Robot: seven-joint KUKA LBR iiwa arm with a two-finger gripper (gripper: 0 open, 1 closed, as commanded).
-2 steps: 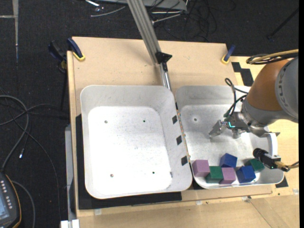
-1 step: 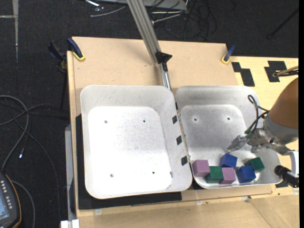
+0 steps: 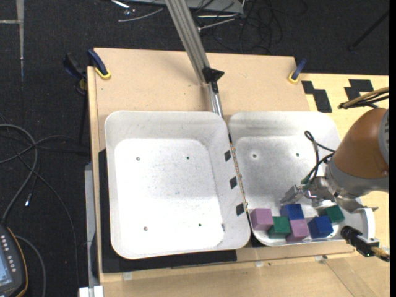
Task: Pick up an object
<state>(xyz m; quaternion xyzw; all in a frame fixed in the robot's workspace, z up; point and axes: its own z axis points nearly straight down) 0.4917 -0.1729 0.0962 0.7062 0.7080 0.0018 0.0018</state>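
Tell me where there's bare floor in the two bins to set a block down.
The left bin has bare floor from wall to wall. In the right bin, the far half, between the divider wall and the cable, is bare. Its near corner is crowded: purple blocks, green block and blue blocks cluster under the gripper.

No legible txt, labels, brands or nos. anywhere: bench, bins, blocks all unmarked.
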